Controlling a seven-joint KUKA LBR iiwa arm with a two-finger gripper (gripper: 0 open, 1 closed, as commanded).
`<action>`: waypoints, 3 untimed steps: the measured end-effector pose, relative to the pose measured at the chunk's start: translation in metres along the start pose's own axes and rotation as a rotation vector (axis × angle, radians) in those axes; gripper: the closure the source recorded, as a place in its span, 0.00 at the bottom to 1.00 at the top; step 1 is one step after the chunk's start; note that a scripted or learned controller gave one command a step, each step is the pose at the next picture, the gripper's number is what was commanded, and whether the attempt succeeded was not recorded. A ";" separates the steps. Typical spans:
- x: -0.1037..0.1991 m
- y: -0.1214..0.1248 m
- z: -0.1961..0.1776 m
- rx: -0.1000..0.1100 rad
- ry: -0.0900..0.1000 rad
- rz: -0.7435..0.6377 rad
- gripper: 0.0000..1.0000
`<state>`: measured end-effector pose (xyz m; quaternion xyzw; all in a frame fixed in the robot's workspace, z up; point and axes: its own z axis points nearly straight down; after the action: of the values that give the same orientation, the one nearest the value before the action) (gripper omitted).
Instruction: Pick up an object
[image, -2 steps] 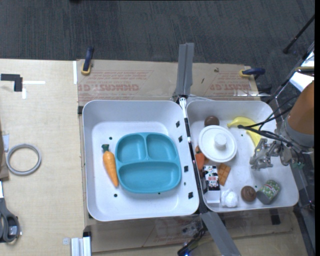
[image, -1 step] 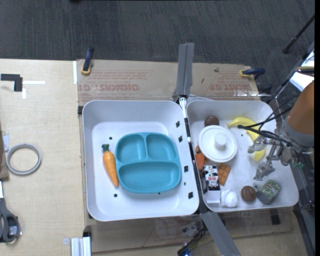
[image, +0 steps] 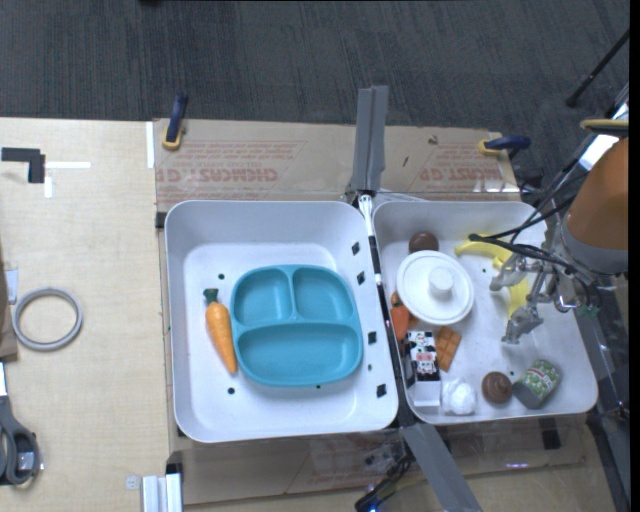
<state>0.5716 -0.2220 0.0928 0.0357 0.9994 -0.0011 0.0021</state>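
Observation:
My gripper (image: 508, 303) hangs over the right side of the right bin (image: 575, 395), open, with one finger (image: 517, 326) pointing down-left. It sits right above the lower end of a yellow banana (image: 478, 249), and a bit of yellow shows between the fingers. Nearby lie a white round lid (image: 435, 287), a brown ball (image: 423, 242), a brown donut-like piece (image: 496, 387) and a green can (image: 538, 382). I cannot tell whether the gripper touches the banana.
A small milk carton (image: 423, 355), orange food pieces (image: 447, 347) and a white lump (image: 459, 398) lie along the right bin's left side. The left bin (image: 190, 250) holds a blue divided plate (image: 297, 325) and a carrot (image: 220, 332). A tape ring (image: 45, 318) lies on the bench.

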 end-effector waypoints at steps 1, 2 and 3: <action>-0.002 0.001 -0.011 0.003 -0.005 -0.003 1.00; -0.002 0.001 -0.011 0.003 -0.005 -0.003 0.00; -0.028 0.011 0.000 -0.001 -0.001 0.021 0.00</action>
<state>0.5998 -0.2130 0.0928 0.0463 0.9989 -0.0005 0.0025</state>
